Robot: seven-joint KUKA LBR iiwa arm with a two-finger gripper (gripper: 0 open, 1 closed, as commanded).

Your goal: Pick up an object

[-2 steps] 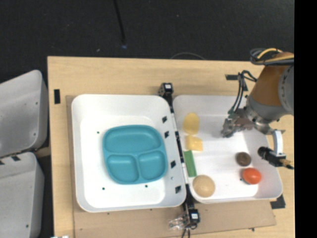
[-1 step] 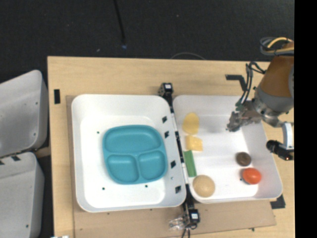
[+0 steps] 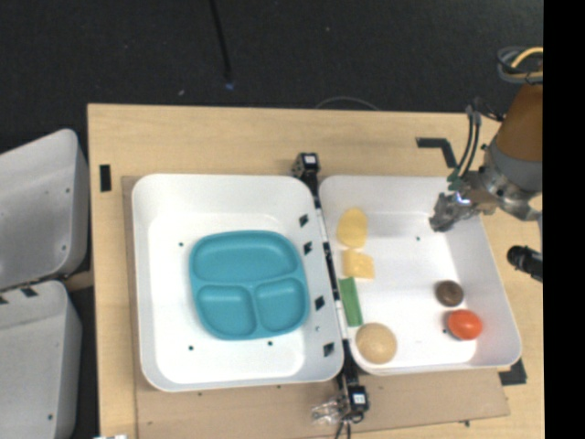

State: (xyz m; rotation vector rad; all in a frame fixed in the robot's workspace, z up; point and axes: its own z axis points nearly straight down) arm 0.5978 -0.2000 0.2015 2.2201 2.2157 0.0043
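The gripper [image 3: 446, 214] hangs at the upper right of the frame, over the upper right corner of the right bin [image 3: 402, 190], at the end of the grey arm [image 3: 521, 144] with its orange band that reaches in from the right edge. Whether it is clenched or released cannot be told from this view; it is small and dark against the white floor, and nothing is seen in it.

Below it, toward the lower right of that bin, a small brown ball [image 3: 449, 293] lies just above a red-orange ball [image 3: 464, 325]; the two are near each other but apart. Along the bin's left side, from top to bottom, sit a yellow rounded piece [image 3: 352, 227], a pale yellow block [image 3: 358, 264] just beneath it, a narrow green bar [image 3: 349, 301] lying against the left wall, and a beige round object [image 3: 376, 343] at the lower left corner. All of these are well apart from the gripper.

The left bin [image 3: 155, 208] fills the middle left of the frame and holds a teal divided tray [image 3: 248, 283], lying flat near its centre. Both bins rest side by side on the tan bench [image 3: 110, 144].
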